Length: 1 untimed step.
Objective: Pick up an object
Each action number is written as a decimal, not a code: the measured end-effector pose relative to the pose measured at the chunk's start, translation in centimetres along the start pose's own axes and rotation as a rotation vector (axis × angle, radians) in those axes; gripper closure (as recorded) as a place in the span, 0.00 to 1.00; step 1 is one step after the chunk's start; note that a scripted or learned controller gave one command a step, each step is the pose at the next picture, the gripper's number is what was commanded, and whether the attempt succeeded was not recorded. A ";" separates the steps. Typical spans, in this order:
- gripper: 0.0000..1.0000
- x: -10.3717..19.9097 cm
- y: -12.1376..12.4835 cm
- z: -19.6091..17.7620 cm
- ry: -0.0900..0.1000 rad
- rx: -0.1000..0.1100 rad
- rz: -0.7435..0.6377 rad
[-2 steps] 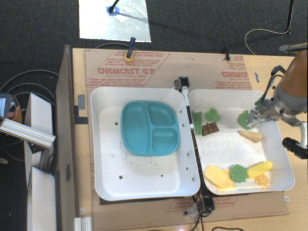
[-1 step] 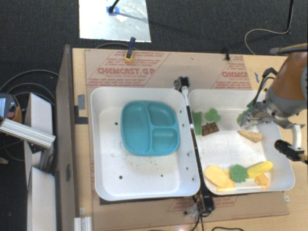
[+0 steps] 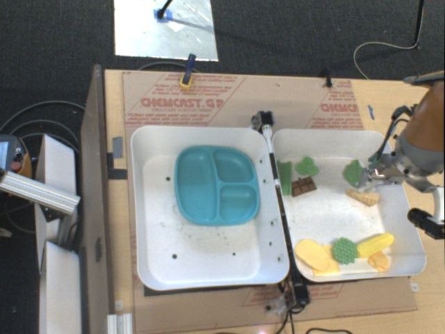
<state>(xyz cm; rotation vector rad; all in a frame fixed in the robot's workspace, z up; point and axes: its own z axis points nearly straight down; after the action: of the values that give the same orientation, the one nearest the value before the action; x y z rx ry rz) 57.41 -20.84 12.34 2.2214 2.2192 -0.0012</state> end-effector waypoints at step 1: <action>1.00 0.2 0.2 -1.2 0.000 -0.005 -0.004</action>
<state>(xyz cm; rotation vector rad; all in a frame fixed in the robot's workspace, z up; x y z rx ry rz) 57.60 -20.67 13.51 2.2150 2.2208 0.0037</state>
